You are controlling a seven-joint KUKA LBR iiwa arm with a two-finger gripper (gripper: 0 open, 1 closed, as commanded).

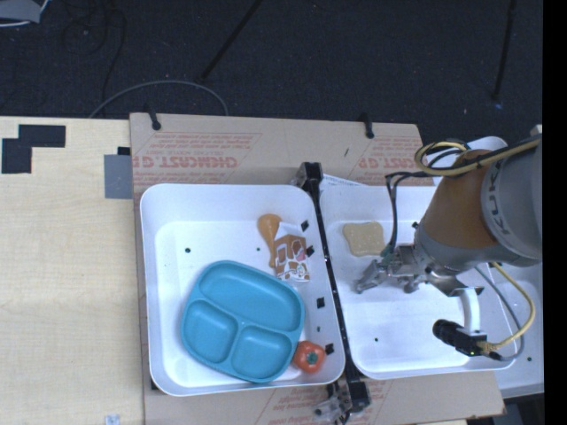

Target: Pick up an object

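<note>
One tan slab lies flat, long axis left-right; claw just below.

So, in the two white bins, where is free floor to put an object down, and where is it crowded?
Free: the right bin's near floor, below the gripper, and the left bin's far-left corner, above the blue tray. Crowded: along the divider, where the drumstick toy, small carton and tomato lie; the beige sponge sits near the gripper.

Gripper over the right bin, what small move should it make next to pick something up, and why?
Probably shift the gripper a little toward the bin's far wall, over the tan flat piece, then lower. That piece is the closest object, lying just beyond the gripper in the right bin, and nothing shows between the fingers.
</note>
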